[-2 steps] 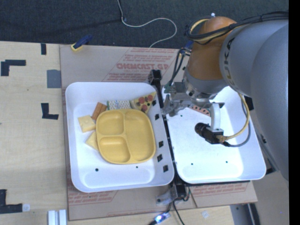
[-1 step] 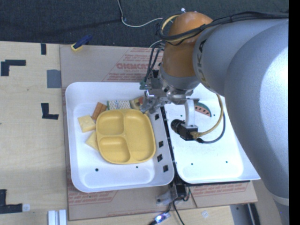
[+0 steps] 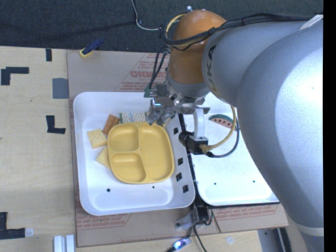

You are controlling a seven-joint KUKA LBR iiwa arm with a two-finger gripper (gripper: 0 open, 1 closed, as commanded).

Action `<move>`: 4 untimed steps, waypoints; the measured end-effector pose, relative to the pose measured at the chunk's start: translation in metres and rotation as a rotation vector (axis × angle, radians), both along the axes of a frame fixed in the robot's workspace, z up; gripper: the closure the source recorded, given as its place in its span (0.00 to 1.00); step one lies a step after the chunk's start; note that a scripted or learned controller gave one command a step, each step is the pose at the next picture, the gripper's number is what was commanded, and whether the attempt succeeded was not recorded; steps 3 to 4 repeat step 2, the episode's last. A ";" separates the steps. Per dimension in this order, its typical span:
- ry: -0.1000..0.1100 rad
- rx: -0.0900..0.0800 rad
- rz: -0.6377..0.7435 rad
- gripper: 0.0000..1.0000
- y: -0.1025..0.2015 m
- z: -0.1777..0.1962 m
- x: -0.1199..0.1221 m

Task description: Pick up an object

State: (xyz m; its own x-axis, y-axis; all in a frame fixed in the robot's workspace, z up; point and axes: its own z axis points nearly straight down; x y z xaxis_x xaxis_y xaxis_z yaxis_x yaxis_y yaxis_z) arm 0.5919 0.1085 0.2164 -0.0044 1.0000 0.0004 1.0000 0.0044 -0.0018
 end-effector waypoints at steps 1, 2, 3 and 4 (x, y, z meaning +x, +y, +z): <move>0.000 -0.002 -0.004 1.00 -0.009 -0.002 0.006; 0.000 -0.002 -0.004 1.00 -0.018 0.003 -0.001; 0.000 -0.002 -0.004 1.00 -0.018 0.003 -0.001; 0.000 -0.002 -0.004 1.00 -0.018 0.003 -0.001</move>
